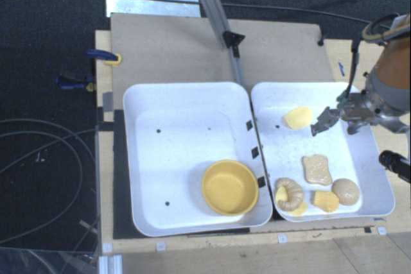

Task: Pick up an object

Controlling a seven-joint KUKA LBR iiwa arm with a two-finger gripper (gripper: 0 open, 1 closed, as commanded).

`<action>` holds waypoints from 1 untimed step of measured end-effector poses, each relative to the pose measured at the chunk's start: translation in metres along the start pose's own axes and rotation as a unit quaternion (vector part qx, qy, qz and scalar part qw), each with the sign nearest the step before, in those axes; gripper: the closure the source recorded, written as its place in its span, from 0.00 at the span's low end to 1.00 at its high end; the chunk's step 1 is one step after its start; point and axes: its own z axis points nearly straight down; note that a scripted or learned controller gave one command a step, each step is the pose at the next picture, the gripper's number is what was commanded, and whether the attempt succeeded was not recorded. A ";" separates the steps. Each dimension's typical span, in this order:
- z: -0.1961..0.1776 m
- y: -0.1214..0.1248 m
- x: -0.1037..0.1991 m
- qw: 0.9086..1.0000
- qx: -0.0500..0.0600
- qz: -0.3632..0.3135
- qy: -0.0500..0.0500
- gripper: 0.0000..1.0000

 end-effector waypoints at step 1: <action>0.042 -0.002 0.002 1.000 0.002 0.002 0.000 0.00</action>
